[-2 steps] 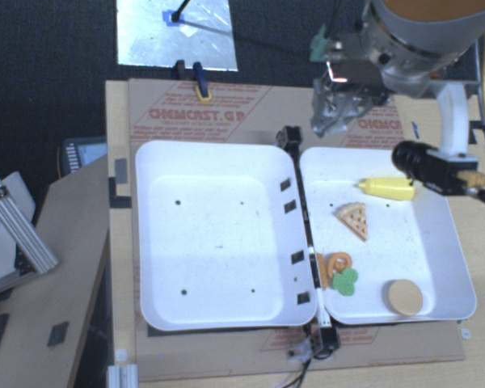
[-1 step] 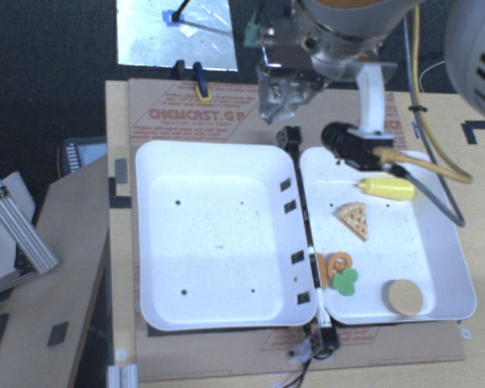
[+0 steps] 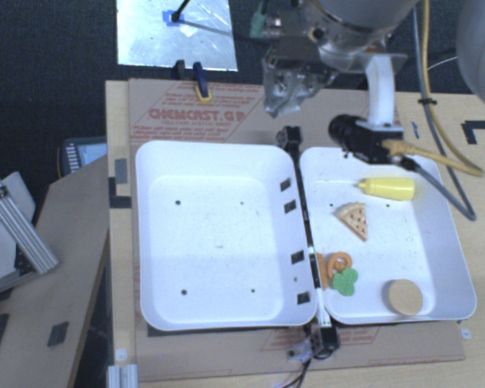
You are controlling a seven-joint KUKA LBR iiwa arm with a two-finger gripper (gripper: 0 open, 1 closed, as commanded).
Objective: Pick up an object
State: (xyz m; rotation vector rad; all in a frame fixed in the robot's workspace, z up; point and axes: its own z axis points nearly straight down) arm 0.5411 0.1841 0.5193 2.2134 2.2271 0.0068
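Observation:
My gripper hangs high over the brown cardboard behind the bins, near the seam between them and apart from every object. The right bin holds a yellow squeeze bottle lying on its side at the back. A tan waffle-patterned wedge lies just in front of the bottle. Near the bin's front left are an orange pretzel and a small green piece touching it. A round tan disc rests at the front right.
The left bin sits beside the right one, joined by a black-clipped divider. A yellow and blue clamp grips the cardboard's far edge. A shiny metal sheet lies at the back left.

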